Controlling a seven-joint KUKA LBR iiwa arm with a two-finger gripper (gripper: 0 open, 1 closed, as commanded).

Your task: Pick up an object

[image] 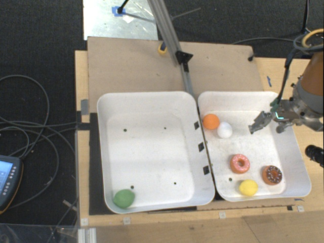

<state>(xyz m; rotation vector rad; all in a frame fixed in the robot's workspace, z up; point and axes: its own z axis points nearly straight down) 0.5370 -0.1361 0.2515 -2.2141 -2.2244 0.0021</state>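
In the right bin (291, 151) lie an orange ball (211, 121), a white ball (225, 130), a pink frosted doughnut (240, 163), a chocolate doughnut (272, 174) and a yellow lemon-like object (248, 187). A green round object (123, 198) rests in the front left corner of the left bin (147, 103). My gripper (270, 123) hangs over the right bin's back right part, open, with nothing between its fingers. It is to the right of the white ball and well above the doughnuts.
A slanted metal pole (167, 24) crosses the back of the bench above the gap between the bins. Cables and a handheld pendant (7, 178) lie on the floor at the left. Black clips (201, 147) sit along the bins' shared edge.
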